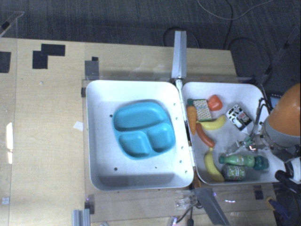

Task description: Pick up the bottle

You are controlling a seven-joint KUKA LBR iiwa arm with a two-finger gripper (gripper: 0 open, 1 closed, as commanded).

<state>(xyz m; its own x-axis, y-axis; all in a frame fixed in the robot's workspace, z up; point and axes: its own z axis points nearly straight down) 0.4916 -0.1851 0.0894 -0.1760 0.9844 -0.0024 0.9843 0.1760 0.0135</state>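
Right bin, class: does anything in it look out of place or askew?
The green bottle lies on its side near the front of the right bin, beside the gripper, rather than upright. The other items lie loosely jumbled; nothing looks spilled or damaged.

Bottle point(243, 161) in right bin point(225, 88)
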